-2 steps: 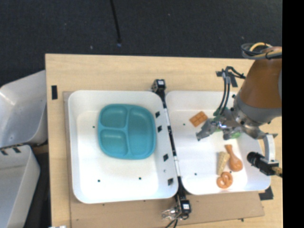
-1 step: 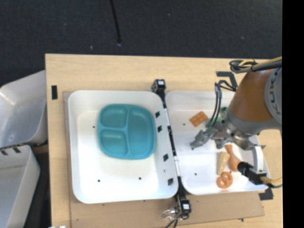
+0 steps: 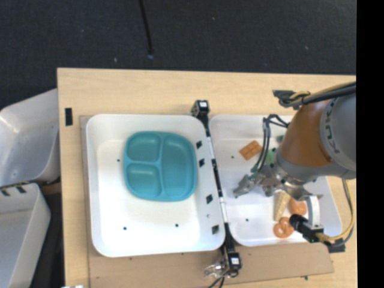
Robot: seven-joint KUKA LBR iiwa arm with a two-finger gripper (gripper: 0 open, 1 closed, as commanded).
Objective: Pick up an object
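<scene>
Camera view: cracker (image 3: 250,150) beside end effector (image 3: 247,186).

orange block (image 3: 250,150): small flat waffle-like piece, lying tilted on the right bin's floor, up and just left of the fingers (image 3: 243,188), apart from them
cream wedge (image 3: 280,206): pale, lying flat, down and right of the fingers
orange ring (image 3: 282,228): small doughnut shape, flat, below the wedge, farthest from the fingers
</scene>
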